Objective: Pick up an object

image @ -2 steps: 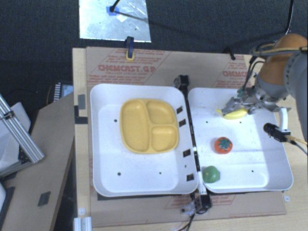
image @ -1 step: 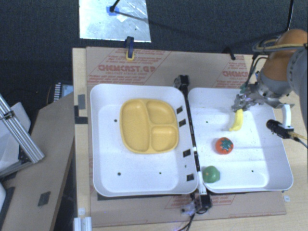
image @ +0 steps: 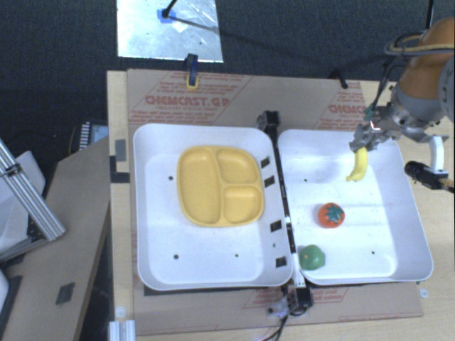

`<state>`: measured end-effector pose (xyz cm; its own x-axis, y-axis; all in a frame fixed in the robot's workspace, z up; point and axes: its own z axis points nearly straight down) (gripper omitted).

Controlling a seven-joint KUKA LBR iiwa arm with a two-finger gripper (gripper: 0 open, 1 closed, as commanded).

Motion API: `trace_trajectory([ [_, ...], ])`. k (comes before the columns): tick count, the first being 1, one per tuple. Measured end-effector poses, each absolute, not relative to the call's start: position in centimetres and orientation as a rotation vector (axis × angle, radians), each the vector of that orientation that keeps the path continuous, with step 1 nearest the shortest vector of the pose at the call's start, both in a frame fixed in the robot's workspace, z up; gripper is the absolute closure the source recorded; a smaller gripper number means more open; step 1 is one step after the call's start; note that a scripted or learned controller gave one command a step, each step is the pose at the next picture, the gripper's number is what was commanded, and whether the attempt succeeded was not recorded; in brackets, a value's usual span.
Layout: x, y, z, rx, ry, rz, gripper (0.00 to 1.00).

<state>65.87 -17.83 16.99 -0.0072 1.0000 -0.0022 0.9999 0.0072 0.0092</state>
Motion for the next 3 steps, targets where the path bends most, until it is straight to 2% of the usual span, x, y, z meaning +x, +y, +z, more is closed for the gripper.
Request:
trace_trajectory([
  [2, 65.7, -17.8, 27.1, 2.208, 2.224, 0.007, 1.00],
  [3, 64.2, -12.9, 27.4, 2.211, 2.230, 0.004, 1.00],
])
